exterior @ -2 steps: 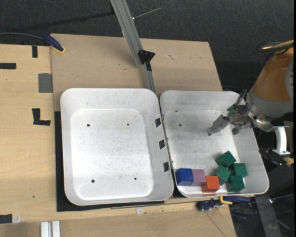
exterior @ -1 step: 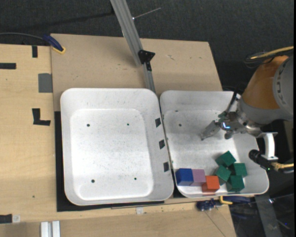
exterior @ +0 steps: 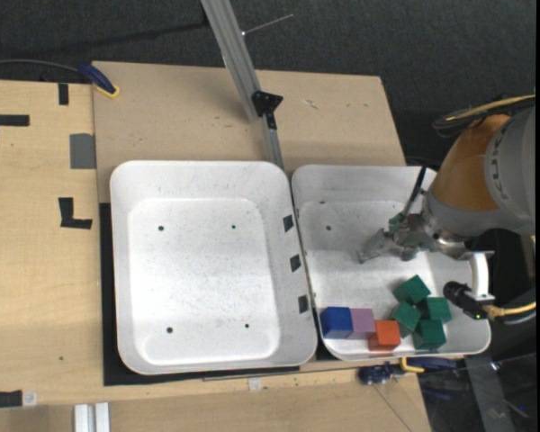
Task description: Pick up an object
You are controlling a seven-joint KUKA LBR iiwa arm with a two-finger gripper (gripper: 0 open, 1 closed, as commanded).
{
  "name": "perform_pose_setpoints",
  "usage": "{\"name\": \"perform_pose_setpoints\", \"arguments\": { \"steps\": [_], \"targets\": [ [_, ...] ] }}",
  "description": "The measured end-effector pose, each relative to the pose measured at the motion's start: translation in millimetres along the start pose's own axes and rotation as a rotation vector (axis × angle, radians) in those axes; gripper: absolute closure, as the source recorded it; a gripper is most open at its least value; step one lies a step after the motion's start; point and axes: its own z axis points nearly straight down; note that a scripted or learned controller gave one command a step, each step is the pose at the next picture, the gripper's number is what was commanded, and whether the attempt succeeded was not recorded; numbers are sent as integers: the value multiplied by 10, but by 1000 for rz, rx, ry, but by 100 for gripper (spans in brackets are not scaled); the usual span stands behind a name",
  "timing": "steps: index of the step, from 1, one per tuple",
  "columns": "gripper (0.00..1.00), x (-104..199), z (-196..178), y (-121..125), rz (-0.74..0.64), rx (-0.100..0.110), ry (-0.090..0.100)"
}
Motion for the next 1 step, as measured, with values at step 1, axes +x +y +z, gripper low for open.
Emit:
{"name": "perform_pose_setpoints", "arguments": {
  "steps": [1],
  "targets": [
    [100, 9, -113, 6, -1, -2, 1]
  ]
}}
